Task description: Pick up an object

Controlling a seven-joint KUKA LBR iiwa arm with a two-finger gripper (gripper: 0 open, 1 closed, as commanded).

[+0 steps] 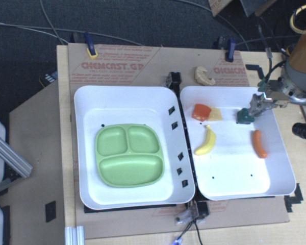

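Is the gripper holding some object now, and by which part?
It cannot be told. The gripper is right at a dark green object in the right bin, but any hold is unclear.

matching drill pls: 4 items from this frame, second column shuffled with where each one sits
Items
1. green divided tray
2. banana
3. orange sausage-shaped piece
4. beige piece

Places
A. on the bench board, above the right bin's top edge
B. right bin, near its right wall
C. left bin, middle
D. right bin, left part, below the red block

Pairs: 1-C, 2-D, 3-B, 4-A
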